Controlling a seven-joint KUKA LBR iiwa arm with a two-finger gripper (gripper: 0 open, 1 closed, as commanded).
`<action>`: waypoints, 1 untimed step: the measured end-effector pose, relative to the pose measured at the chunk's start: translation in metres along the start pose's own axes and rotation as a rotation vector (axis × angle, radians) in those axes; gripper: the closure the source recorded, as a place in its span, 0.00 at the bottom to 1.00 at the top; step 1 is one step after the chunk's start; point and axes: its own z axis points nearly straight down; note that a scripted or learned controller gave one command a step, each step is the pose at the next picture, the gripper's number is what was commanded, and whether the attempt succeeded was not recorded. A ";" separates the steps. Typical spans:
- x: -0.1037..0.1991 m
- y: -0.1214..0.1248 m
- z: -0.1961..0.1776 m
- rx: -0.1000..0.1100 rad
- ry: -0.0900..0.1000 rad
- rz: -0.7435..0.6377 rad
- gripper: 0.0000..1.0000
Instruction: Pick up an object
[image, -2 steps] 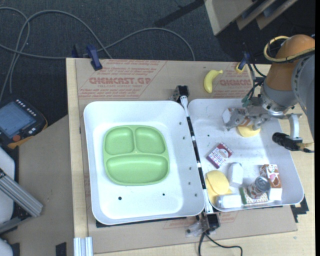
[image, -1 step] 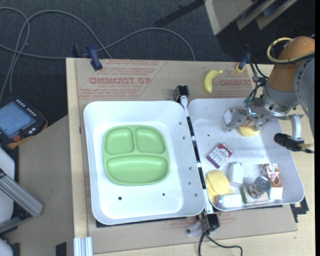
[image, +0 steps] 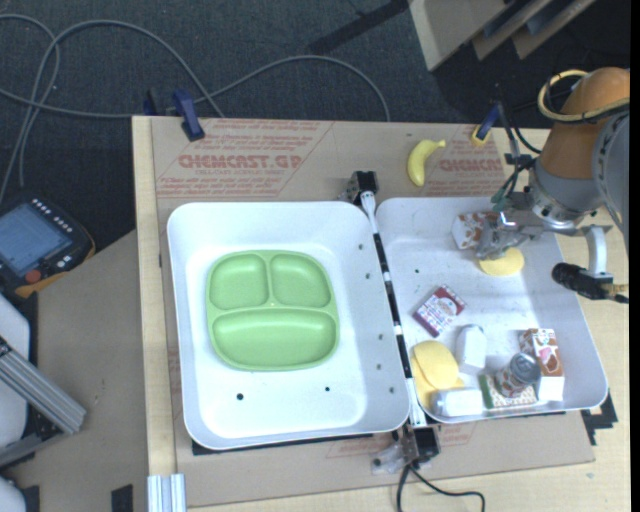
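My gripper (image: 492, 236) reaches down from the right into the far part of the right bin (image: 580, 330). It hovers at a small grey and white packet (image: 468, 230) and a flat yellow piece (image: 501, 263). Whether anything sits between the fingers is hidden. Closer to the front lie a dark red packet (image: 437, 309), a yellow lump (image: 434, 364), a white cylinder (image: 470, 346), a small can (image: 519, 371) and a red and white carton (image: 545, 352).
The left bin (image: 190, 300) holds a green divided plate (image: 271, 308). A yellow banana (image: 423, 160) lies on the cardboard behind the right bin. A black clip joins the bins at the back. Cables run across the floor.
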 end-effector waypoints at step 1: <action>0.000 0.000 0.000 0.000 0.000 0.000 0.00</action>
